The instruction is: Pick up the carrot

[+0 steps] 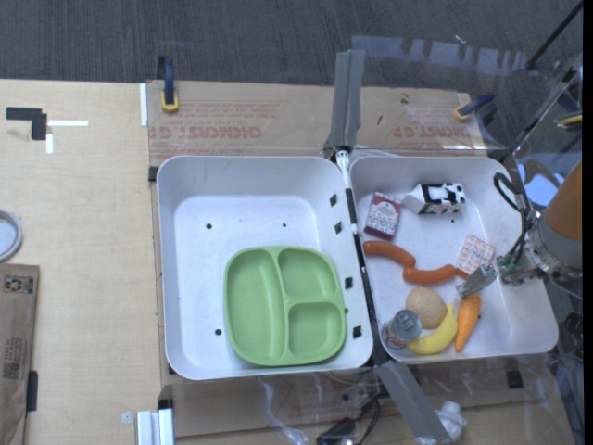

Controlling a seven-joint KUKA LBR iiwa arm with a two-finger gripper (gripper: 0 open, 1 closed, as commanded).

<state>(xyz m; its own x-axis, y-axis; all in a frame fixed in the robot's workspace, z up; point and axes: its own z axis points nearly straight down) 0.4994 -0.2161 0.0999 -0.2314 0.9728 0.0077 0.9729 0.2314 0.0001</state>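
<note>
**Inspector:** Report the arm's pose.

**Operator:** From my remote station I see the arm entering at 3 o'clock of the frame, its orange band at the edge. The gripper [477, 283] hangs low over the right bin [519, 346], fingers pointing toward 9 o'clock. Whether the claw is wide or narrow I cannot tell; the fingers are too small and blurred. Nothing shows between them.

**Inspector:** Legible writing?

**Operator:** Red printing on the cardboard strip [250, 117] behind the bins, upside down; I cannot read it reliably. A small red-and-white box [383, 216] and a paper packet [473, 249] carry print too small to read. A brown bag [16, 341] at 9 o'clock shows a recycling mark.

**Inspector:** The carrot?

**Operator:** The carrot [467, 319] is orange and tapered, with its thick end toward 12 o'clock, just below the gripper tip. It lies in the right bin at 5 o'clock of that bin, just beside a banana [435, 338]. A sausage [412, 263] lies at its 11 o'clock. The green divided plate [283, 304] sits in the left bin [185, 248].
</note>
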